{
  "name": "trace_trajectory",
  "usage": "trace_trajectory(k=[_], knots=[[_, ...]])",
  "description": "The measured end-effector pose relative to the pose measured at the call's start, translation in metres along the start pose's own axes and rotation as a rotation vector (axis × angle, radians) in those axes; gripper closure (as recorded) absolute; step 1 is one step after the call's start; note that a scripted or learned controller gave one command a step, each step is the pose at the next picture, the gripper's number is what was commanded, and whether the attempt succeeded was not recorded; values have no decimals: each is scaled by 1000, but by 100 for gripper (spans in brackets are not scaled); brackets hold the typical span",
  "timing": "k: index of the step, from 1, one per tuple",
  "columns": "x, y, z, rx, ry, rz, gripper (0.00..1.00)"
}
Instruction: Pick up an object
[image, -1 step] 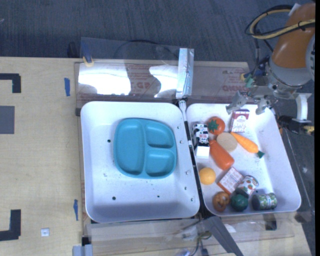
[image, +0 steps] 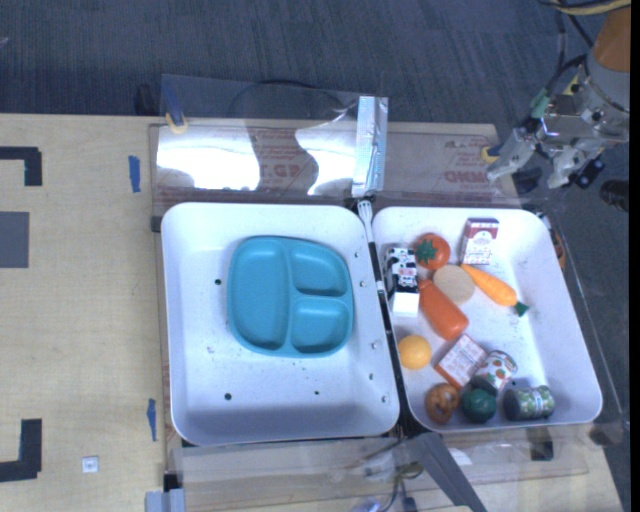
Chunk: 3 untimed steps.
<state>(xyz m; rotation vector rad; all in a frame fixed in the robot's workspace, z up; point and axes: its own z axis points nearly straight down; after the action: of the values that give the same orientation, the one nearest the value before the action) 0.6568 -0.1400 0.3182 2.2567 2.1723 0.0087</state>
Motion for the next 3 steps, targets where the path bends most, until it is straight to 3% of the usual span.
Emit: trace_trajectory(k=[1, 2, 3], knots=[[-18, -38, 151, 20, 5, -150, 0], [-61, -52, 224, -2, -1, -302, 0], [-61, -54, 219, 2, 1, -300, 100]])
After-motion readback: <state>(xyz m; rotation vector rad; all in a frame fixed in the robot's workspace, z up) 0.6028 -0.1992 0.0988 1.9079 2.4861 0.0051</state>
